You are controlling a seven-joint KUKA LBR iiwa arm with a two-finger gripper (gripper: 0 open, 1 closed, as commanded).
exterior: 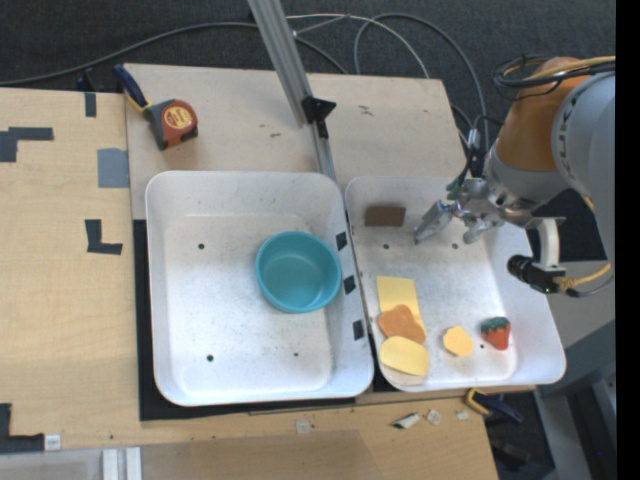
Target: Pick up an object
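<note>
**Arm Hangs Over the Right Bin, Nothing Picked Yet**

While the arm (pixel 560 138) reaches in from the right of the frame, its end effector (pixel 455 225) hangs over the upper part of the right bin (pixel 520 373). Its two fingers look spread apart, and nothing sits between them.

Just to the left of the end effector lies a small brown block (pixel 385 215), near the top of that bin. It is the closest thing to grab. It looks flat, stiff and light, so I think it will not bend or break. It lies low on the floor of the bin, so the fingers would need to go down on its two long sides and squeeze there.

Lower in the same bin are more small things: a yellow square (pixel 396 292), an orange piece (pixel 401 323) touching it, a pale yellow piece (pixel 404 356) below that, a little orange round (pixel 457 342), and a red strawberry toy (pixel 495 333) near the right wall. They look like light play food. The flat ones may be hard to grip because they are so thin.

The left bin (pixel 180 368) holds a blue bowl (pixel 297 271) near its middle. It looks smooth and may slip; its rim would be the best place to pinch.

A tape measure (pixel 175 120) lies on the surface in the upper left.
</note>
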